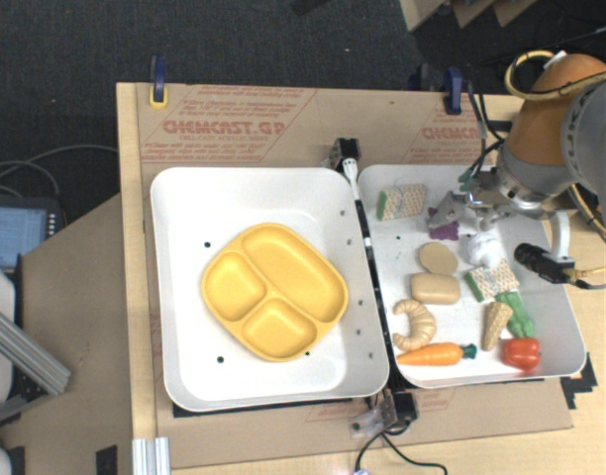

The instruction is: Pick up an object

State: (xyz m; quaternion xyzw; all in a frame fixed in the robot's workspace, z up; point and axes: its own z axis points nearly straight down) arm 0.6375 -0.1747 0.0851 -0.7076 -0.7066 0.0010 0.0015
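Purple toy [444, 231] lies just beside my end effector [468, 209] low in the right bin [570, 315]; nothing looks lifted, grip state I cannot tell.

Yellow divided plate [273, 290], left bin [174, 265]

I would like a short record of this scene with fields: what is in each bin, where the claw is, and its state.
left bin: one yellow divided plate
right bin: toy foods, among them a carrot, a croissant, a tomato, a corn cob
arm: reaches in from the right, over the right bin's far end
claw: low over the right bin, near a purple item
claw state: cannot tell
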